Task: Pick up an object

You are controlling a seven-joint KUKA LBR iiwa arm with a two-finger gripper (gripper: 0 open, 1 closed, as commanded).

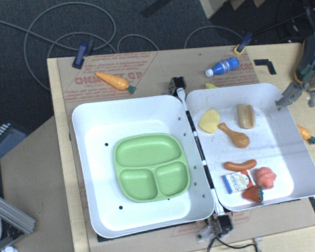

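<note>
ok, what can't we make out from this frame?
- Gripper, camera view: small, at the right bin's edge; finger state unreadable.
- Arm: cut off by the right frame edge.
- Small carton: label print too small.
- Strawberry: overlaps the pink item; contact unclear.

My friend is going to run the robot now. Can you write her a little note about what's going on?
Gripper: open, holding nothing, at the far right rim of the right white bin.
In that bin: yellow wedge, tan bread roll, brown drumstick, orange-red sausage, small blue-and-white carton, pink lumpy toy, red strawberry.
Left white bin: green divided plate.
Done: nothing picked yet.
Left: grasp and lift one object.
</note>
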